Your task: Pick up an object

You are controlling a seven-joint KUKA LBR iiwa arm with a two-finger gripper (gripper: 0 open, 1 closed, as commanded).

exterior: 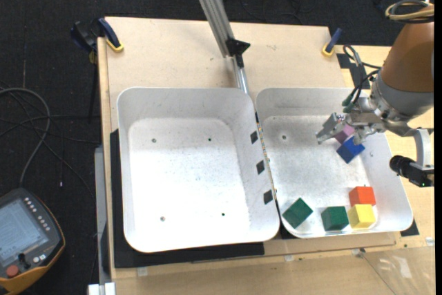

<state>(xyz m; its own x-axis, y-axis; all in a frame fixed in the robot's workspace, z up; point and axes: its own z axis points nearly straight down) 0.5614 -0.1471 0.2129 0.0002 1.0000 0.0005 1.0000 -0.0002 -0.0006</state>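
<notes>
My gripper (pixel 343 126) hangs over the upper middle of the right bin (pixel 290 114), at the end of the grey arm with its orange band (pixel 413 52). Directly under it and touching its lower edge lies a blue block (pixel 351 150), with a small purple piece (pixel 343 137) between the block and the gripper. The gripper body hides how it meets these two things. At the right bin's front edge sit a dark green cube (pixel 298 212), a green cube (pixel 335 218), a yellow cube (pixel 362 217) and an orange cube (pixel 362 195).
The left bin (pixel 138 107) stands beside the right one, their walls meeting along the middle. A slanted metal pole (pixel 210 0) rises from the bench behind the bins. Clamps (pixel 110 34) grip the bench's back corners. A teach pendant (pixel 24 238) lies on the floor at left.
</notes>
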